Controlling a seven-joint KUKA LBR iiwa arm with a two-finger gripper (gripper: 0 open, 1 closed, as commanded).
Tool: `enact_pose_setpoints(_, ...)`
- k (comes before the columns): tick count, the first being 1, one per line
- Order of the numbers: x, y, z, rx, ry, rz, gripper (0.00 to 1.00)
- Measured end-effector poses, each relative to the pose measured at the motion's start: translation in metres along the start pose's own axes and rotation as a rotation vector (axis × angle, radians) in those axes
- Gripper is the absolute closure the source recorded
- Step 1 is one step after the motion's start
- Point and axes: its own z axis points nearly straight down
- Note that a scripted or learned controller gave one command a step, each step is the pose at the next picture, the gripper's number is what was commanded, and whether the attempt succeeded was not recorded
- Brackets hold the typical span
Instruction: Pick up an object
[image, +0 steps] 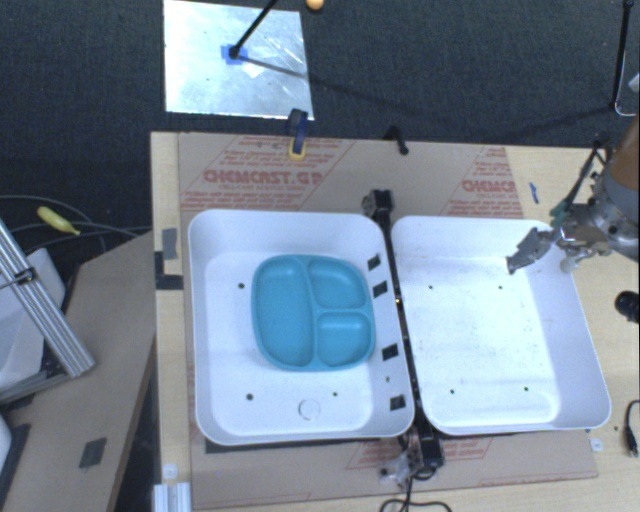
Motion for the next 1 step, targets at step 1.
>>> enact_pose_setpoints(1,0.0005,-0.0686,0.0566,0.009,0.003,0.004,0.0)
